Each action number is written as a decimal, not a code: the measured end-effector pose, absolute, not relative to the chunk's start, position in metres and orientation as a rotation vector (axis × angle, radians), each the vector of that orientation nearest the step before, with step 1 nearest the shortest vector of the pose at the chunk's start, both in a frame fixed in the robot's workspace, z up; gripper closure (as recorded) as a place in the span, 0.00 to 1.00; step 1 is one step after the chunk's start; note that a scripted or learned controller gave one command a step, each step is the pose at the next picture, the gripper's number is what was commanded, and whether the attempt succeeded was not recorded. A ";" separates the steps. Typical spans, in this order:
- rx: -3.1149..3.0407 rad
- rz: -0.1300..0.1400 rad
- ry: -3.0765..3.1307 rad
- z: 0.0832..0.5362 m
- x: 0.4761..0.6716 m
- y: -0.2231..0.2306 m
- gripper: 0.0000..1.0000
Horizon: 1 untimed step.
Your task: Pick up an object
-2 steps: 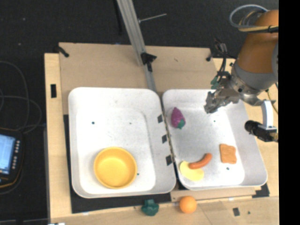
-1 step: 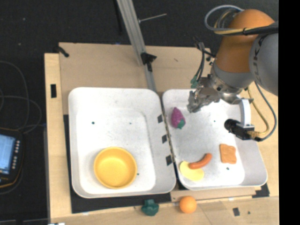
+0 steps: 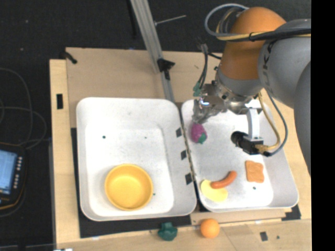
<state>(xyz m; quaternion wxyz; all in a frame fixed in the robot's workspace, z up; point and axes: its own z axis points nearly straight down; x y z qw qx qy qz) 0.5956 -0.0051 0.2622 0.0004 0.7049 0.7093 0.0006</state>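
Camera view from above the bench [image 3: 115, 75] showed the gripper [image 3: 201, 115] lowered over the upper left corner of the right bin [image 3: 282, 190], directly above a small purple object [image 3: 198, 134] with a green tip; whether that object sat between the fingers, or how the fingers stood, could not be told from this angle. The purple object lay against the bin's left wall, just beside the seam between the two bins. The arm [image 3: 282, 46], grey with an orange band, reached in from the right and bent down toward that corner, cables looping around its wrist. A black fitting [image 3: 245, 141] hung on a cable just right of the gripper, over the middle of the right bin. Farther down the same bin lay an orange block [image 3: 255, 171] near the right wall, a red-orange sausage-shaped piece [image 3: 224, 180] and, touching its lower end, a pale yellow piece [image 3: 213, 193] by the front left corner. The left bin [image 3: 125, 119] held a yellow bowl [image 3: 129, 186], upright, toward its front. On the bench in front of the bins sat an orange ball [image 3: 209, 228] and a small dark green object [image 3: 167, 232], near each other. A metal pole [image 3: 149, 35] slanted up from behind the bins.
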 end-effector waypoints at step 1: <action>2.214 0.001 2.228 0.248 0.615 0.050 1.00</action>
